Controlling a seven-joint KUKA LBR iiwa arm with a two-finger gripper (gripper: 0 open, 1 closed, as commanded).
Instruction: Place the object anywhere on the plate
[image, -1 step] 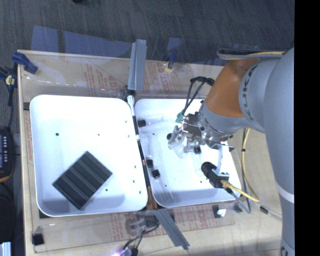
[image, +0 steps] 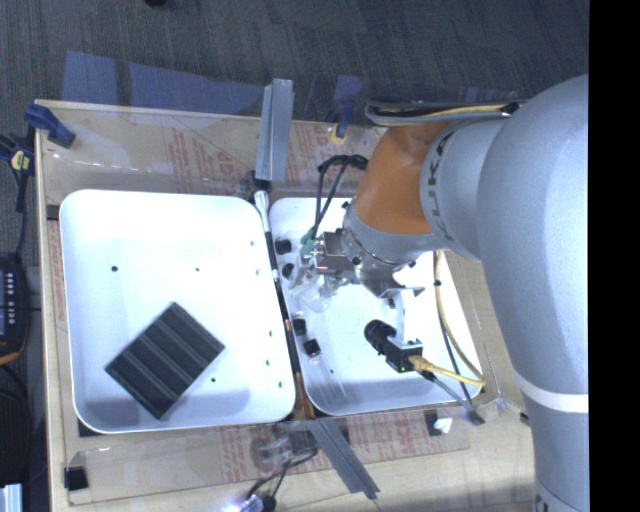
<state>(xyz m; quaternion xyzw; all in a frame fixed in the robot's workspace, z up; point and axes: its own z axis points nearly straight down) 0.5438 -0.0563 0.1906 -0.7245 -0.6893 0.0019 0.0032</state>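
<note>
two white bins (image: 160, 210) are seen on the worktop; a dark ridged plate (image: 165, 360) lies in the left one. the claw (image: 318, 268) is lowered into the right bin; its state cannot be told.

Arm reaching in from the right, wrist turned down.

1 grey arm (image: 520, 250) comes in from the right of the camera view, its broad upper link covering much of that side. The orange band (image: 400, 190) sits just above the wrist, which bends downward and toward the left. Below the band the gripper (image: 312, 280) points down, its metal body crowded with small fittings. Black cables (image: 325, 195) loop from the band to the wrist, and a yellow cable (image: 445, 330) trails along the arm's lower side.
</note>
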